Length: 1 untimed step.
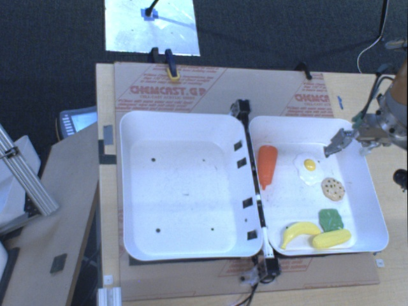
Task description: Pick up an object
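Note:
The right bin (370,190) holds several toy foods. An orange carrot (267,164) lies by its left wall. A fried egg (308,168) sits near the middle, with a round cookie (332,188) just below and to its right. At the front lie a banana (297,232), a green piece (330,218) and a long yellow piece (331,238). My gripper (336,143) hangs over the bin's back right part, above and to the right of the egg, with nothing seen in it.
The left bin (185,190) stands beside the right one, with black clips (245,183) along the shared wall. A shiny plate (151,16) lies behind the bench. A cable (373,46) hangs at the right.

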Tool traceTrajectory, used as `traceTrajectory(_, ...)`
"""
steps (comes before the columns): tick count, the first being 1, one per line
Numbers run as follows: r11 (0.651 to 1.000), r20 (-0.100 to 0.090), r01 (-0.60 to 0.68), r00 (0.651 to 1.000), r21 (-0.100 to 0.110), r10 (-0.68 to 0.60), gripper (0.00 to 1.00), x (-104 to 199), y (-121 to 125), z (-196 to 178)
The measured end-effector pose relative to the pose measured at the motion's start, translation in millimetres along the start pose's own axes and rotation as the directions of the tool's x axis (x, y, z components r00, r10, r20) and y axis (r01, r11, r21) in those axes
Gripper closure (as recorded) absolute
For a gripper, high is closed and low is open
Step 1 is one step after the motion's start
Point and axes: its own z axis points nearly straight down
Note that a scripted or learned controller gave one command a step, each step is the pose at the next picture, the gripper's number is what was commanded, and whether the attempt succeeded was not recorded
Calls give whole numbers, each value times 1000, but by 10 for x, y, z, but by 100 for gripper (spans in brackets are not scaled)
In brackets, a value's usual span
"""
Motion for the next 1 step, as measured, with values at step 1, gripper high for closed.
traceTrajectory(1,1000,2,7,1000,-16,-7,0,489,284,-1206)
